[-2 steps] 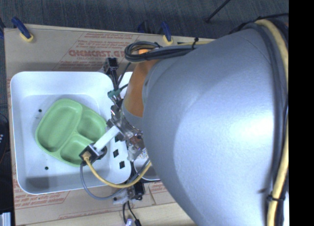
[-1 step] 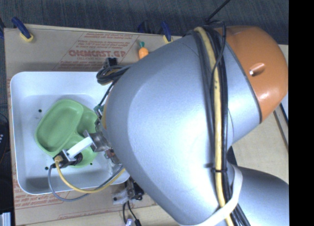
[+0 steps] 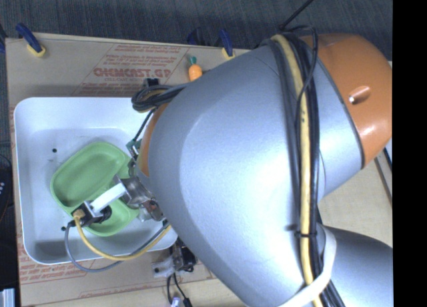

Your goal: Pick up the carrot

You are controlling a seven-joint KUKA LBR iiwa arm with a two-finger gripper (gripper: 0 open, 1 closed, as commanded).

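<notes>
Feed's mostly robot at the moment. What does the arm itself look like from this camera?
The arm is a bulky, rounded silver-grey shell with a soft sheen, and it has a glossy orange band towards one end. Yellow and black cables run bundled along its length.

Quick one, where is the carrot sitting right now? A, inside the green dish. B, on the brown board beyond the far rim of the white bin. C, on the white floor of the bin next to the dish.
B: the carrot lies on the brown board past the far rim of the white bin, well apart from the green dish.
</notes>
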